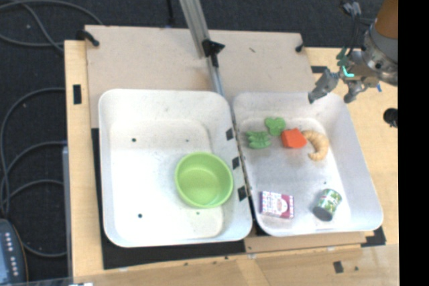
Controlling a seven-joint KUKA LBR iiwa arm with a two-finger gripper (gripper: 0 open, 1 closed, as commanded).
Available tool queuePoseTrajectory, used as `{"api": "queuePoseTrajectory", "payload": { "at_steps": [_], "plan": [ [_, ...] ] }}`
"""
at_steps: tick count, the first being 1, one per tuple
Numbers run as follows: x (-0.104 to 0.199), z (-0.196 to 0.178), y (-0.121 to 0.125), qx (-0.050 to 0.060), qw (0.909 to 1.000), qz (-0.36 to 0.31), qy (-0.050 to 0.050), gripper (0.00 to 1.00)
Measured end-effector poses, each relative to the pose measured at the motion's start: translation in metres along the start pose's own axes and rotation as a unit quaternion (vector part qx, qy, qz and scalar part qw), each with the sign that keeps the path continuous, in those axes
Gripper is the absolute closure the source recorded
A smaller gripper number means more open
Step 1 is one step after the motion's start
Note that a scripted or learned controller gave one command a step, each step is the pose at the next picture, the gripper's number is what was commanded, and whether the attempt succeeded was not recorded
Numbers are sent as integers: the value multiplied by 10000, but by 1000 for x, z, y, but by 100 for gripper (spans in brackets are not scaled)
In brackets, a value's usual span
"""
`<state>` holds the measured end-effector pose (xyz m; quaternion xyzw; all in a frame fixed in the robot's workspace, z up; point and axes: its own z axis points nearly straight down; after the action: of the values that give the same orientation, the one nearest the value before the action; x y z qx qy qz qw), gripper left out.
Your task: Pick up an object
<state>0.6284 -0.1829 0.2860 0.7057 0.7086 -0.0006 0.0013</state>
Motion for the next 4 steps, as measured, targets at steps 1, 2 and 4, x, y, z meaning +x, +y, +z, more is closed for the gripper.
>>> {"api": "queuePoseTrajectory", "payload": {
  "at_steps": [1, 2, 4],
  "plan": [
    [-5, 45, -6, 20, 10000, 25, 3, 0],
    [-4, 90, 1, 17, 10000, 15, 3, 0],
    [-13, 129, -6, -18, 10000, 30, -2, 100]
  ]
}}
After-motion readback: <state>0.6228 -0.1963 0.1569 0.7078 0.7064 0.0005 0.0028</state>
